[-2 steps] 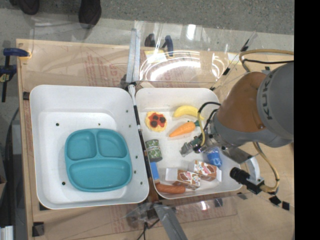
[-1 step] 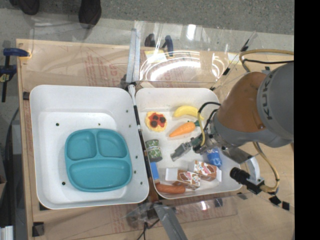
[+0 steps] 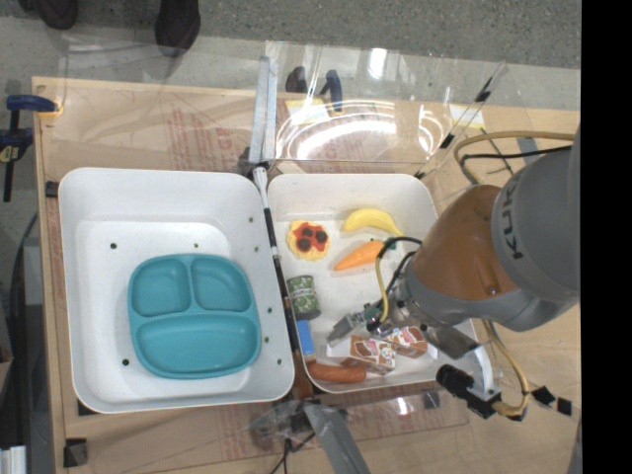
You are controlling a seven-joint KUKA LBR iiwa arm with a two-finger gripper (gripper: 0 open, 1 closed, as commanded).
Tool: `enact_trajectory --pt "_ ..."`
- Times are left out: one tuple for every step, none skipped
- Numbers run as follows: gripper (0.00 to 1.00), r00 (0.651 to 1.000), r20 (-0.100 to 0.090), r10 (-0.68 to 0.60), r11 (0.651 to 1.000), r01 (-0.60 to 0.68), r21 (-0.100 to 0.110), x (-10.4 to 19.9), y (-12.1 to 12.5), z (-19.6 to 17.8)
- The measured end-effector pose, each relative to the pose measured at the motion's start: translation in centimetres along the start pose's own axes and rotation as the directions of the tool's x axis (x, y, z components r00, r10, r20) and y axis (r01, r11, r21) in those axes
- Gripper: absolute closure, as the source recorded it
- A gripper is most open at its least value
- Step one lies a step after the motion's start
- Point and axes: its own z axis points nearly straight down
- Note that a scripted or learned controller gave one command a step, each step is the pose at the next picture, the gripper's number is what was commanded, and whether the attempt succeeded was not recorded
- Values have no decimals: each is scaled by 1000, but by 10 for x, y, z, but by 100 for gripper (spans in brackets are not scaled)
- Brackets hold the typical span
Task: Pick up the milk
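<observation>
The arm reaches in from the right of the frame, and its hand (image 3: 380, 316) hangs low over the right bin (image 3: 427, 194), in the lower middle. Whether the hand is open or closed, I cannot tell; the wrist hides most of it, and nothing shows as held. The milk (image 3: 303, 338) seems to be the small blue-and-white carton lying against the right bin's left wall, just below the green can (image 3: 302, 295), though it is too small to be sure. It sits left of the hand, apart from it. The likely trouble is crowding: the can touches or nearly touches the carton above, the sausage (image 3: 341, 370) lies just below, and a printed packet (image 3: 387, 346) sits under the hand, so a closing grip could catch the wrong thing or push the carton along the wall. The wall itself leaves little room on that side. The left bin (image 3: 79, 196) holds only a teal tray (image 3: 195, 316); the banana (image 3: 368, 220), carrot (image 3: 357, 255) and pizza (image 3: 308, 239) lie clear above.
</observation>
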Motion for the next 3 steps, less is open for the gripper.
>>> enact_trajectory --pt "0 918 0 -396 918 396 -1 -46 -12 26" --pt "0 986 3 -169 986 169 -3 -54 -14 26" --pt "100 985 5 -171 985 171 -4 -55 -14 15"
